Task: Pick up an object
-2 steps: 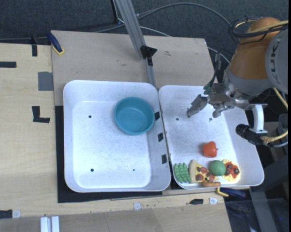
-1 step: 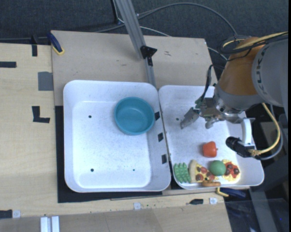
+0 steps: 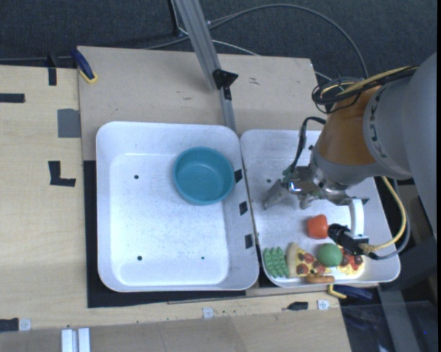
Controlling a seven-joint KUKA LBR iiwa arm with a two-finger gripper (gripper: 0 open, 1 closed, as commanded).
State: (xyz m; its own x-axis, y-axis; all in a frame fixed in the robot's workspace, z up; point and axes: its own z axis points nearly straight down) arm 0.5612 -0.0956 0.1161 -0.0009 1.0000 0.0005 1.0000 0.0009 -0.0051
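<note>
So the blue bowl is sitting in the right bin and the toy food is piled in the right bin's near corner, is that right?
Not quite. The camera view shows the blue bowl in the left bin, not the right one. The rest holds: the toy food is piled in the near corner of the right bin, just below the gripper.

- A teal bowl (image 3: 204, 175) sits upright, mouth up, left of the frame's centre, in the upper right part of the left bin.
- An orange-red ball (image 3: 317, 226) lies in the right bin, right of centre.
- A green ball (image 3: 328, 254) lies just below it.
- A green ridged piece (image 3: 275, 261) lies at lower centre.
- A small multicoloured toy (image 3: 308, 265) lies between the two green items.
</note>
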